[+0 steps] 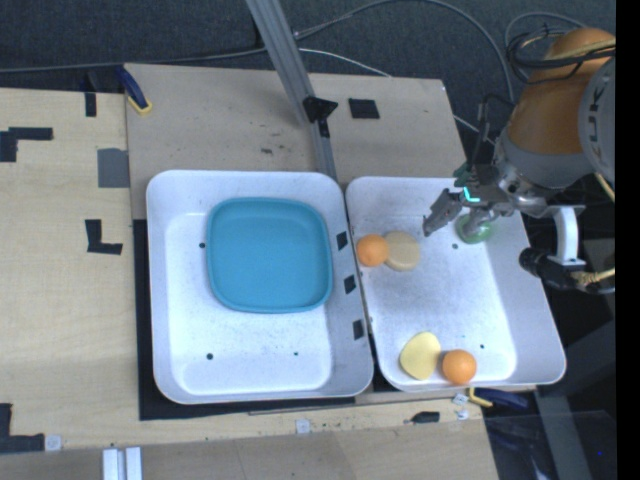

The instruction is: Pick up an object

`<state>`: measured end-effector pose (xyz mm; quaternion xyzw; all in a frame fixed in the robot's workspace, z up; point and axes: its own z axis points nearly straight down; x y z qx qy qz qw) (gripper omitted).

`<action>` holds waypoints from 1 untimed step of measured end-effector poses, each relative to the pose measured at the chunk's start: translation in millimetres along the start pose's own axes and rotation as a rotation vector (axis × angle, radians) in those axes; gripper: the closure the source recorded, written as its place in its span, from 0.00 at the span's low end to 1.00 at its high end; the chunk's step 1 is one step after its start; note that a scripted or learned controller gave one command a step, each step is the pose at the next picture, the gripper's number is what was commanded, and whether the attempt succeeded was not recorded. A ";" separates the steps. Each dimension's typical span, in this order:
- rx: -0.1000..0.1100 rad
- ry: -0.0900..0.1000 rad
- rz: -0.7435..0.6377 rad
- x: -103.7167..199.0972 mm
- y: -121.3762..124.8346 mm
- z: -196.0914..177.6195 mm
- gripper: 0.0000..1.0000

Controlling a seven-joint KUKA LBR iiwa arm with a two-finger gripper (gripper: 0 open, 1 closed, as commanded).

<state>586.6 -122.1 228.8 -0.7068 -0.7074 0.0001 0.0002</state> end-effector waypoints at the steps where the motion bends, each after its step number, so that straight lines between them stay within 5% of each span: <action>1: 0.000 0.000 0.000 0.0 0.0 0.0 0.00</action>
